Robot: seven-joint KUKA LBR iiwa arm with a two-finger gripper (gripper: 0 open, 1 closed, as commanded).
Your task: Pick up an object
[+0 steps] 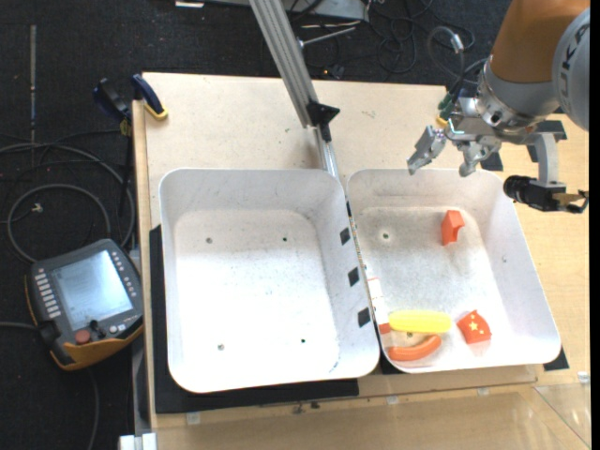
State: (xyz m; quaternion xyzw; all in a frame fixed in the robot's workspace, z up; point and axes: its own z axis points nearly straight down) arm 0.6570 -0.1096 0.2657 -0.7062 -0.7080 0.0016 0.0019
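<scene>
My gripper (448,157) hangs above the far edge of the right bin (525,270), fingers spread open with nothing between them. Below and slightly right of it, an orange block (453,227) stands in the bin's upper middle. Near the bin's front edge lie a yellow banana-shaped piece (419,322), an orange-red curved piece (413,347) just under it, and a small red block (473,327) with a yellow mark to their right.
The left bin (248,270) sits beside the right one, sharing a divider with black clips. A slanted metal rod (291,54) crosses the bench behind the bins. A teach pendant (84,298) lies on the floor at left.
</scene>
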